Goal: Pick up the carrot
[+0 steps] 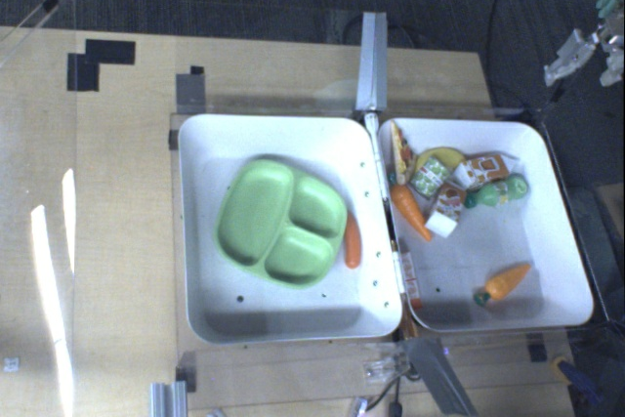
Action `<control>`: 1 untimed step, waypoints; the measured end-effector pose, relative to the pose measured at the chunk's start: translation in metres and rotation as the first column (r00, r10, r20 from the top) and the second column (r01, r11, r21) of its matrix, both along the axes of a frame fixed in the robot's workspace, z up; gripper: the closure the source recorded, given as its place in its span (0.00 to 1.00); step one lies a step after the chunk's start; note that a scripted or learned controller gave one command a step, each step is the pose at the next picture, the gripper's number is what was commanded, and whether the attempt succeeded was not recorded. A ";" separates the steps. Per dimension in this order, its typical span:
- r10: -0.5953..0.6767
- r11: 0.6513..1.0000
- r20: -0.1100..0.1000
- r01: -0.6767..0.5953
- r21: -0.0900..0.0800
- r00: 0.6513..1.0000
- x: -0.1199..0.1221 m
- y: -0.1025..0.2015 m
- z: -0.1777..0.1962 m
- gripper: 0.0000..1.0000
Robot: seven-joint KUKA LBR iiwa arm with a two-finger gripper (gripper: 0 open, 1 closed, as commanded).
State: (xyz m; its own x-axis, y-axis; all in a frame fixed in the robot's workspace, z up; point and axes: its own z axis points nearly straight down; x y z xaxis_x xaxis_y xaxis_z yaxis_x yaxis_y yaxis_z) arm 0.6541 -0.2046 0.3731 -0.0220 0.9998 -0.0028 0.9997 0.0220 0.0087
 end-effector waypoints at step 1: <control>0.246 0.969 -0.003 -0.246 -0.001 0.969 0.016 0.001 -0.124 0.00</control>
State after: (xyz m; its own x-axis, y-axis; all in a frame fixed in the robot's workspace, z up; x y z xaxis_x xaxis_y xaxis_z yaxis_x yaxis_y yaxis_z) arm 0.6706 -0.2037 0.2489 -0.2674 0.9636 -0.0034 0.9636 0.2674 0.0061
